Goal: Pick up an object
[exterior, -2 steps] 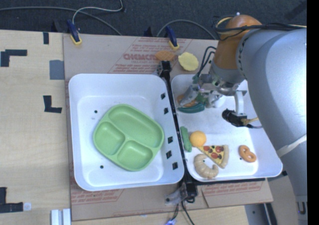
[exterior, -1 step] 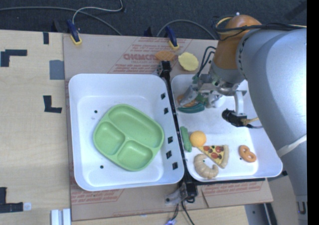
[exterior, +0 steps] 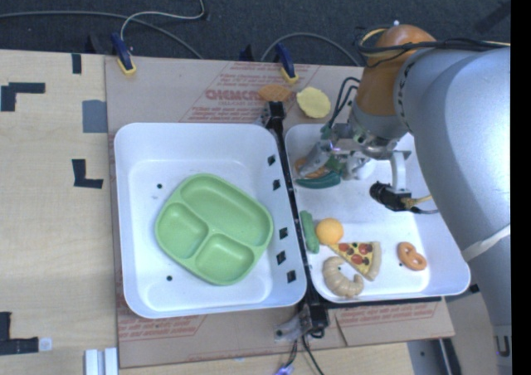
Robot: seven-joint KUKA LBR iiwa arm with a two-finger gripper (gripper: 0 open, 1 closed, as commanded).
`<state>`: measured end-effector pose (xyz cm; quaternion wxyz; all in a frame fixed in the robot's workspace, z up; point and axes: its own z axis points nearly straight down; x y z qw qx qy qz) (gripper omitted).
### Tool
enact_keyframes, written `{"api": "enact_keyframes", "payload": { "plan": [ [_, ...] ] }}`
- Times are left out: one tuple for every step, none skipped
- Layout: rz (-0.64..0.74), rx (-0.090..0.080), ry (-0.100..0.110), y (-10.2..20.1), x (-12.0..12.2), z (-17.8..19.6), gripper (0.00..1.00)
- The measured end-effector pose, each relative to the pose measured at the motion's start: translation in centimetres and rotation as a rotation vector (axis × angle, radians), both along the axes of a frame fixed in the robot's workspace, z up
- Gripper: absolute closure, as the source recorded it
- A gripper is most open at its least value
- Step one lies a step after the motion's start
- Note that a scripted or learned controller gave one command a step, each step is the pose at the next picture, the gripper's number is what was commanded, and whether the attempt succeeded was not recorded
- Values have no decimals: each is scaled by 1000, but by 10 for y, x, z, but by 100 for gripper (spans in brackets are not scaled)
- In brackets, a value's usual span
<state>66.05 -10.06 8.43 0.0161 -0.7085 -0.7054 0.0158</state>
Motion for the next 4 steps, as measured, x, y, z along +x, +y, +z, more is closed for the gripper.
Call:
{"api": "enact_keyframes", "payload": {
  "plan": [
    [0, 0, 0, 0, 0, 0, 0],
    [0, -1, 0, 0, 0, 0, 0],
    [1, 7, -5, -10, 1, 0, 0],
    [-4, -7, -8, -4, 1, 0, 0]
  ]
}}
